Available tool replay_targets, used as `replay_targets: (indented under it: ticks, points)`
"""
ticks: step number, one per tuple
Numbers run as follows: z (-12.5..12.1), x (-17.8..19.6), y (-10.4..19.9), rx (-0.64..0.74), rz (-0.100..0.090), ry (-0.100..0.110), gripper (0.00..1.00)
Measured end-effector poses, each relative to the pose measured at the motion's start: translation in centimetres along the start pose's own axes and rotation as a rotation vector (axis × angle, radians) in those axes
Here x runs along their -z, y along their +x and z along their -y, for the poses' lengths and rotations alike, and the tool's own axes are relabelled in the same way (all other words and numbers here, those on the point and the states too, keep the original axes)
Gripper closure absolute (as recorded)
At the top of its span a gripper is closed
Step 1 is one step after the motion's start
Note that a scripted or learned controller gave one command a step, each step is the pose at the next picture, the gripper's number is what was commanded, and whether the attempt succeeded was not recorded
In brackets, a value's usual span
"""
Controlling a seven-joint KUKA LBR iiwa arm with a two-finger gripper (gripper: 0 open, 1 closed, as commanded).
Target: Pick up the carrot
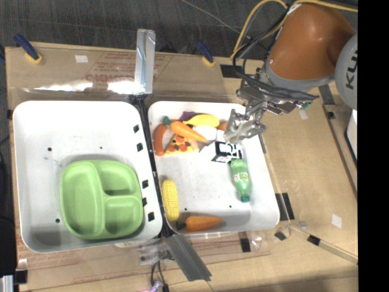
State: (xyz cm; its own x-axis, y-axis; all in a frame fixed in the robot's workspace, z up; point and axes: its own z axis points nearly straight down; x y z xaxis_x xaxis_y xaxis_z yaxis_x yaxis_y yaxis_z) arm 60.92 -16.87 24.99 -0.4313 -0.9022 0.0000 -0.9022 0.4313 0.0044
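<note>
1. Along the right bin's (267, 190) far edge you have a crowded pile: a carrot (187, 130) lying slantwise on top, a banana (203, 120) just behind it, a sausage (160, 138) at its left, and a pizza slice (180, 145) under it.
2. You should note a second carrot (203, 223) lying alone by the near edge of the same bin, next to a corn cob (171, 199).
3. Your gripper (240, 130) hangs over the bin's far right corner, near a black-and-white card (227, 152) and above a green bottle (240, 178). It carries nothing, and you cannot tell from this slanted view whether its jaws are spread or pressed together.
4. If you go for the far carrot, expect trouble from its neighbours: the fingers could land on the banana or sausage instead, or nudge the carrot off the pile, because everything there touches.
5. The bin wall sits close behind that pile, so a descent too near the edge may strike the rim.
6. The near carrot looks the safer target to you, though it lies close to the near wall and its tapered shape may slip out of a pinch.
7. The left bin (36, 126) holds a green tray (102, 198), well apart from all of this.
</note>
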Motion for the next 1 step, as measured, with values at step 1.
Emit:
replay_targets:
  ticks: [1]
  points:
    - [-0.37,2.34,-6.41,0.085,0.004,0.005,1.00]
